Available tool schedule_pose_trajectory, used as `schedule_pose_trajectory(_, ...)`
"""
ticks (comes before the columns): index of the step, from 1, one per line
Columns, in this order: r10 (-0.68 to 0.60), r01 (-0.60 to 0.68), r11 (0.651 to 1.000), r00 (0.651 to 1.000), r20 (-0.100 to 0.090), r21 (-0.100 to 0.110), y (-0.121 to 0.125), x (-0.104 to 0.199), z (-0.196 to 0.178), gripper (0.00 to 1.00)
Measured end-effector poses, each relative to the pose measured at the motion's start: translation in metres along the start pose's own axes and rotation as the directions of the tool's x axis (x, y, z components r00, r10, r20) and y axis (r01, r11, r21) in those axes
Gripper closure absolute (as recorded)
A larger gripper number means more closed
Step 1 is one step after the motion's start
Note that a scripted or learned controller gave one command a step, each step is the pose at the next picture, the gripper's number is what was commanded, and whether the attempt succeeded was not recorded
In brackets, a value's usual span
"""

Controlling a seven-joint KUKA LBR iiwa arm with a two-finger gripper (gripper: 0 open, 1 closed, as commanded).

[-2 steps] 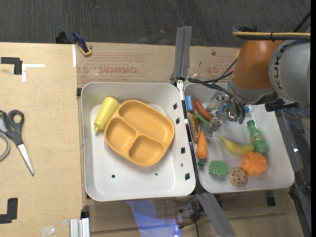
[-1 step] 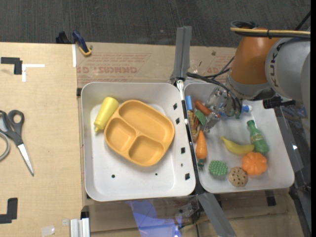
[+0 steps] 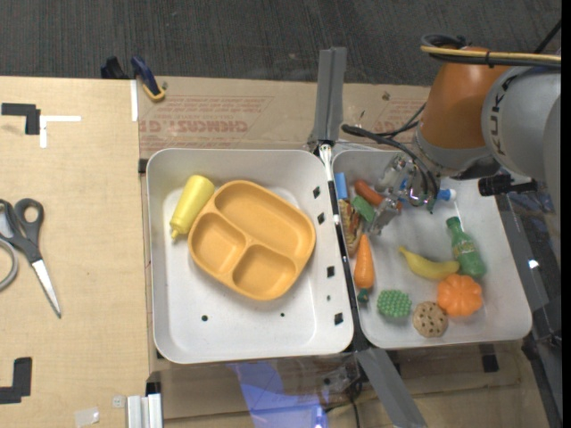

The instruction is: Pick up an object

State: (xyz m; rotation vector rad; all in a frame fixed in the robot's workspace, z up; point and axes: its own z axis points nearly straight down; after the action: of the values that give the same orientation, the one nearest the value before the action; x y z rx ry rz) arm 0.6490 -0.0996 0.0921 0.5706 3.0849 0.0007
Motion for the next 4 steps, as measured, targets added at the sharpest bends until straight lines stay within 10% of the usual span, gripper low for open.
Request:
schedule_pose_trajectory(1, -0.078, 0.078, 0.997, 0.997, 0.001, 0.001, -0.062, -0.028, 0.0, 0.0)
schedule_pose_trajectory(3, -0.071, 0.071, 0.997, 0.997, -0.005, 0.001, 0.003, 0.003, 0.003, 0.0)
schedule_pose_trajectory(4, -0.372, 0.372, 0.928, 0.928, 0.0, 0.0, -0.079, -0.016, 0.0, 0.0)
